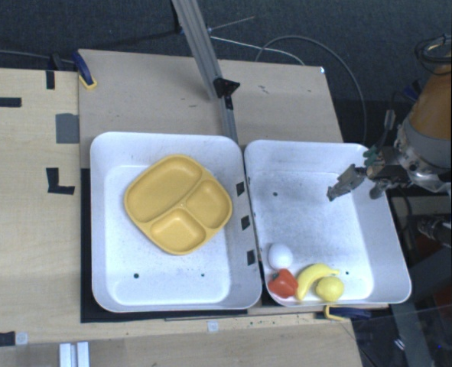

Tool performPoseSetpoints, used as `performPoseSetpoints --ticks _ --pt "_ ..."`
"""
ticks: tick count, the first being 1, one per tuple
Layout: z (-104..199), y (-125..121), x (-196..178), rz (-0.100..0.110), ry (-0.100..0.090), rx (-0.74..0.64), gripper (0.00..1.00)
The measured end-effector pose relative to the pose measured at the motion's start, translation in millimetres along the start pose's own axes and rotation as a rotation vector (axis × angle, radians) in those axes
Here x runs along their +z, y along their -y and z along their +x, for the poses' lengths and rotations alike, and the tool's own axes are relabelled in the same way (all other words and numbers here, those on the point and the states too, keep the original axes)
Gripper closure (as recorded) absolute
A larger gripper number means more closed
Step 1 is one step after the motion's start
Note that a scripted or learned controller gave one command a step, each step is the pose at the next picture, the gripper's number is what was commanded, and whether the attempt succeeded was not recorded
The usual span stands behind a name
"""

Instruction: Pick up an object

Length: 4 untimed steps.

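Bench (27,228): pale wood, sitting on dark carpet, carrying black tape marks along its left part. A grey pole (203,44) is slanting in from the top toward the seam between the bins.

Left bin (107,281): holding a yellow divided plate (178,203) near its centre.

Right bin (378,235): holding a white egg (280,254), a red pepper (284,283), a banana (311,275) and a lemon (330,288), all clustering at its near left corner, touching or just beside one another.

Gripper (357,183): hanging over the right bin's far right part, fingers standing apart, gripping nothing, well apart from the cluster.
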<state>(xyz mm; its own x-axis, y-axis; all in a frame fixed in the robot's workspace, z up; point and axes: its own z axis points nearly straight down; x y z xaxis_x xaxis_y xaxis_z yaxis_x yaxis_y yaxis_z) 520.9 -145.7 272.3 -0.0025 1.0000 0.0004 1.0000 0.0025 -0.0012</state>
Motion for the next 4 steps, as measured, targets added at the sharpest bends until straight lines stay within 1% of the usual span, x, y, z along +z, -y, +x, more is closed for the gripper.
performPoseSetpoints --ticks 1,2,3,4 --pt "0 0 0 0.000 0.000 0.000 0.00" --pt "8 4 61 0.007 -0.001 0.001 0.00" --pt "5 4 105 0.005 0.000 0.002 0.00" --pt "5 5 170 0.008 -0.001 0.002 0.00"
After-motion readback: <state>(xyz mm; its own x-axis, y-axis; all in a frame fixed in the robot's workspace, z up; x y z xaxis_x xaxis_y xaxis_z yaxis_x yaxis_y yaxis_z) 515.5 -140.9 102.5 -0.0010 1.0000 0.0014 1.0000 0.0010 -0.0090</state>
